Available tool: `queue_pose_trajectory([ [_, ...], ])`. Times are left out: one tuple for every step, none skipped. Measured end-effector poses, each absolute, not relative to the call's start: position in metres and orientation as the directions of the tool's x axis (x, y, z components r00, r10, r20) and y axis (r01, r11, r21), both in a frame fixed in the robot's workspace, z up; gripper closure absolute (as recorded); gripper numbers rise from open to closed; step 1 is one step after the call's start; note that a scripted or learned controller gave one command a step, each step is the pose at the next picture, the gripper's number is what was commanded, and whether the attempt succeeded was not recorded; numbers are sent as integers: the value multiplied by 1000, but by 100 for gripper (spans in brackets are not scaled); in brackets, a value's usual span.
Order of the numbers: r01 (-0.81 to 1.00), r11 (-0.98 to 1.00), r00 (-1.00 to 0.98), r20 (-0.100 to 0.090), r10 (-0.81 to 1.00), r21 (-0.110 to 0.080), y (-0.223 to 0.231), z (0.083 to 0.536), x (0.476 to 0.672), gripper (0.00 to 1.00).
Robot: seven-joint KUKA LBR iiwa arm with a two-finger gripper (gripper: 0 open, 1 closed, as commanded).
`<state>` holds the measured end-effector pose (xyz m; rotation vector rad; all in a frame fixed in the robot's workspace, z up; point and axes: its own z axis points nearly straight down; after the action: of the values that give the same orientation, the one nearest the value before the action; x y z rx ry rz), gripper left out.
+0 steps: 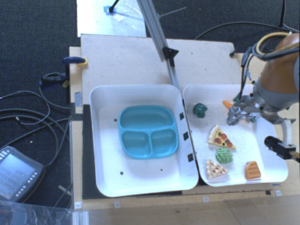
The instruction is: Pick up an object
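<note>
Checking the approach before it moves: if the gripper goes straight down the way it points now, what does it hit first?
Probably the bare floor of the right bin; the gripper hangs beside the pizza slice, though depth is unclear.

We see a bright, evenly lit scene with a cool, slightly bluish cast, and the two white bins [140,182] come close to washing out. Shadows are soft and short, as under the blue tray [148,131] and along the bin walls. Focus is slightly soft throughout, and the dark floor [33,27] shows grain.
</note>
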<state>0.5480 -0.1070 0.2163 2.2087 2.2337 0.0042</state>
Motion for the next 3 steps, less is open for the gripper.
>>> queue_pose_trajectory([
  [1000, 12, -12, 2, 1000, 4, -54, 226, 571, 100],
  [1000, 12, -12, 2, 1000, 3, -1, 221, 590, 100],
  [1000, 11, -11, 3, 1000, 2, 47, 229, 589, 100],
])
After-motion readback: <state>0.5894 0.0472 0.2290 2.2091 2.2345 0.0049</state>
